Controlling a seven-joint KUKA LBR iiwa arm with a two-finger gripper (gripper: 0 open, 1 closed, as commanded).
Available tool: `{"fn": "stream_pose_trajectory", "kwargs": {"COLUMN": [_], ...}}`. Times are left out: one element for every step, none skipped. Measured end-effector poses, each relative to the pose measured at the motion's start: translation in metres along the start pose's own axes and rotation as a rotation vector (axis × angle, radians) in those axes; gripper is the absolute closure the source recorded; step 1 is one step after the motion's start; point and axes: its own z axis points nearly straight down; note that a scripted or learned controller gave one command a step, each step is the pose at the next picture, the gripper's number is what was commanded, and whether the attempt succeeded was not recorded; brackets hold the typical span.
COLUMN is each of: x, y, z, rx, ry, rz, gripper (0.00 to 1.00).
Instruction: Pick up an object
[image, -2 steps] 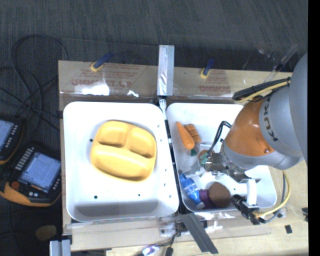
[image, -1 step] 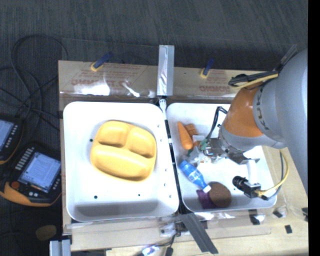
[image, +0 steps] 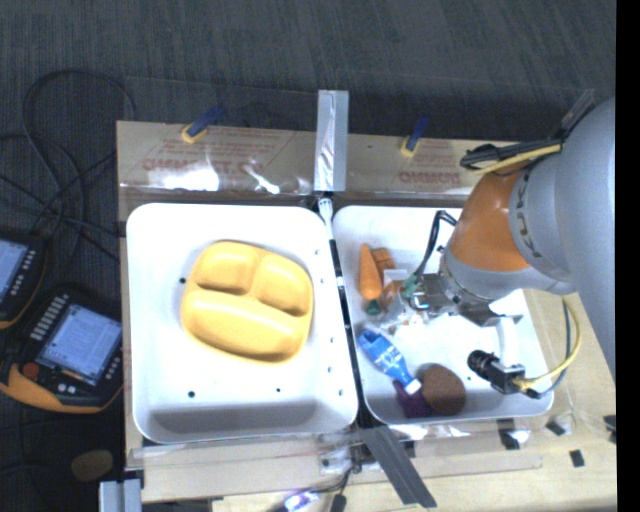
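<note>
Bins sit side by side on the bench. The left bin holds one large yellow moulded object, lying near its middle. The right bin holds an orange carrot-shaped toy at its far left, a blue bottle lying tilted near its left wall, and a brown rounded object just right of the bottle's near end. My hand is low in the right bin, just right of the carrot toy; I cannot tell its opening.

bench: I see brown board under clear plastic sheet
left bin: white, directly on bench
right bin: white, touching left bin
</note>
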Motion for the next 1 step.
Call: {"fn": "stream_pose_trajectory", "kwargs": {"x": [0.0743], "y": [0.0714], "z": [-0.0806], "rx": [-0.004], "ry": [-0.004], "rz": [0.005], "gripper": [1.0]}}
